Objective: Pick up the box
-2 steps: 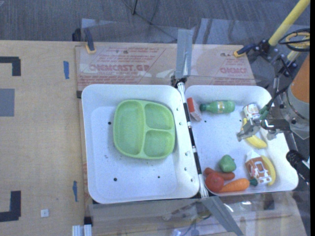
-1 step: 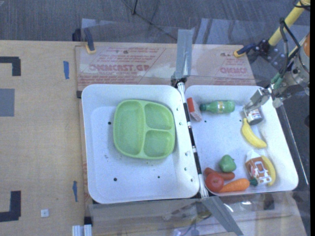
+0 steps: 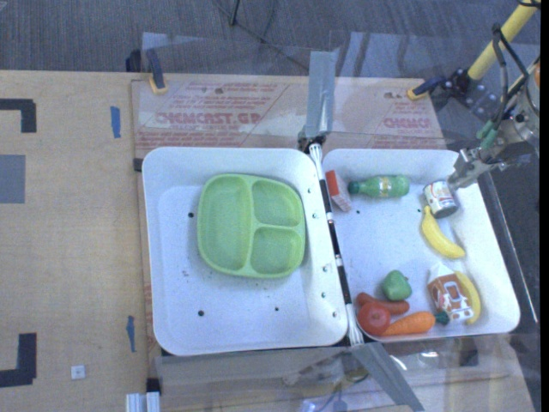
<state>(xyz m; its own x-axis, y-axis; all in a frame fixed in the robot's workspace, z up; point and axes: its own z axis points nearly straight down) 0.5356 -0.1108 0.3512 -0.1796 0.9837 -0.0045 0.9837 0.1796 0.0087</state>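
A small red and white box [image 3: 336,192] lies against the left wall of the right bin [image 3: 502,269]. An orange carton-like box [image 3: 447,296] lies near that bin's front right corner, touching a yellow banana-shaped item [image 3: 469,295]. My gripper [image 3: 464,172] hangs over the bin's back right corner, just right of and above a small tin can [image 3: 440,198]. It is far from both boxes and I see nothing held in it.
The right bin also holds a green bottle [image 3: 378,185], a banana [image 3: 440,234], a green pepper [image 3: 395,285], a tomato [image 3: 373,317] and a carrot [image 3: 413,323]. A green divided plate [image 3: 251,225] lies in the left bin [image 3: 167,256].
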